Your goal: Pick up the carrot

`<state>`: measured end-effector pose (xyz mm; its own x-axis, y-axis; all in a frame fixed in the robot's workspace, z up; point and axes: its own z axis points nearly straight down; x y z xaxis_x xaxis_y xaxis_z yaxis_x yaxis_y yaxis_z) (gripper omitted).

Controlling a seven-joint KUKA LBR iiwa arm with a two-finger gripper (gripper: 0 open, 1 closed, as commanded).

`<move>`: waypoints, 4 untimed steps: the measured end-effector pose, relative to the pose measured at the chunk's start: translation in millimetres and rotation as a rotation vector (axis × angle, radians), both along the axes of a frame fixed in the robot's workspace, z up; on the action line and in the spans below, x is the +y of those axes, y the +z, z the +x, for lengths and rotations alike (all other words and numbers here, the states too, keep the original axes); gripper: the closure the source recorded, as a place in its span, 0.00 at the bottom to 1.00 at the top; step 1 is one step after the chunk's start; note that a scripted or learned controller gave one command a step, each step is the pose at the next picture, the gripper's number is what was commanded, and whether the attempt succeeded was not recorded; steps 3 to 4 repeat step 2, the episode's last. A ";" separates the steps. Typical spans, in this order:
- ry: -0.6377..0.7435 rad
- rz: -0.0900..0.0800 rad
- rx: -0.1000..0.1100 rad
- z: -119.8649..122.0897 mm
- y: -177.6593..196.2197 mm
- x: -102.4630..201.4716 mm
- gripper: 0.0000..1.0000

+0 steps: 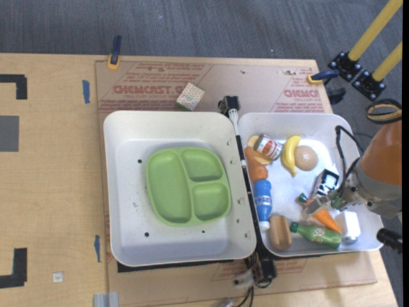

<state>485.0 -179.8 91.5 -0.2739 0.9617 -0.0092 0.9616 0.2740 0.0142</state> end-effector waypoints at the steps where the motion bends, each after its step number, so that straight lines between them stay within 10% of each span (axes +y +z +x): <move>1: 0.003 0.007 -0.002 2.3 11.9 4.2 1.00; 2: -0.166 0.011 0.010 -3.1 99.0 118.3 1.00; 4: -0.166 0.011 0.010 -3.1 99.0 118.3 1.00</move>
